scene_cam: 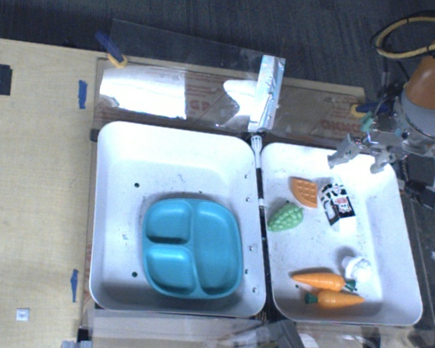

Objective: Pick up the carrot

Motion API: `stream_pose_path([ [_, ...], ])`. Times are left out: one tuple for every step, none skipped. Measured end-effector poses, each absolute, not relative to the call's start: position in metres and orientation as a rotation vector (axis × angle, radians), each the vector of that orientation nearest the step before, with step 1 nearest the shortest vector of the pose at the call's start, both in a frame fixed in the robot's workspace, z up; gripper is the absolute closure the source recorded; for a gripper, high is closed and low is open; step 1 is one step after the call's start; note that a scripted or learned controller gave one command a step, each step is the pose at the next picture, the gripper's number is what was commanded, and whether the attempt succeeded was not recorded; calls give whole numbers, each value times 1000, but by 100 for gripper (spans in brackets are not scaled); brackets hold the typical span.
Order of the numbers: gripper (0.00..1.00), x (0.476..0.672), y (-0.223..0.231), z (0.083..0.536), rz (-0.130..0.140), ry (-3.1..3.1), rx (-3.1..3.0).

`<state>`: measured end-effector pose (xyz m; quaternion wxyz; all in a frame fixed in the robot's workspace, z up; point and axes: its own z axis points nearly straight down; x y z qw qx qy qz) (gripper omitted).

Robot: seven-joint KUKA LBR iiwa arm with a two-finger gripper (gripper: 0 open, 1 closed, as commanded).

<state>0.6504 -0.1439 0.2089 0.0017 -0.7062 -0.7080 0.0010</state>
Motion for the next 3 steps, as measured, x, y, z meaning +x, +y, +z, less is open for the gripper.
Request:
stream_pose_path([
  [0, 582, -112, 154, 8, -2089, -2337],
  [0, 502, -120, 88, 0, -2258, -2184],
  [0, 481, -94, 88, -6, -2245, -2206],
])
